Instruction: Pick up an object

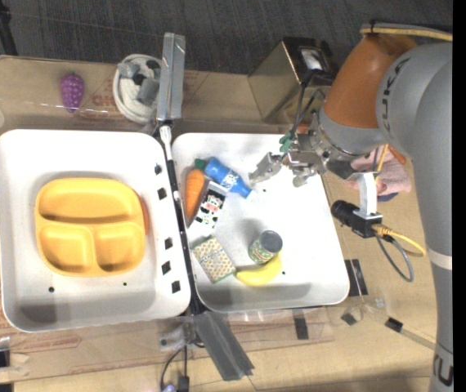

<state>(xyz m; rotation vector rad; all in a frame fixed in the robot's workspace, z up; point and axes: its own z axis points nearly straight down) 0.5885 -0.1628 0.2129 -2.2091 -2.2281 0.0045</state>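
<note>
Two shallow white bins are shown side by side on a bench. The left bin point(12, 219) holds a yellow divided tray point(92, 224) with three compartments. The right bin point(315, 243) holds the loose objects. An orange carrot point(194, 189) lies along the bin's left wall, its narrow end pointed toward the near side. Just beside it, a blue bottle point(226, 178) with a white label lies tilted on its side, and a small black-and-white carton point(211, 207) is seen touching the carrot's right flank. Nearer the front, a flat patterned packet point(214, 260) lies at a slant. A small can point(266, 246) stands with its metallic top visible, and a yellow banana point(259, 275) curves against its base.

The grey arm point(413, 80) with its orange band is seen entering from the right. The gripper point(284, 170) is positioned over the upper right part of the right bin, just right of the blue bottle and apart from it. Its two fingers point(262, 171) are spread apart, and nothing is seen between them.

Outside the bins, a purple grape-like toy point(72, 91) and a coil of white cable point(137, 86) rest on the bench behind the left bin.
</note>
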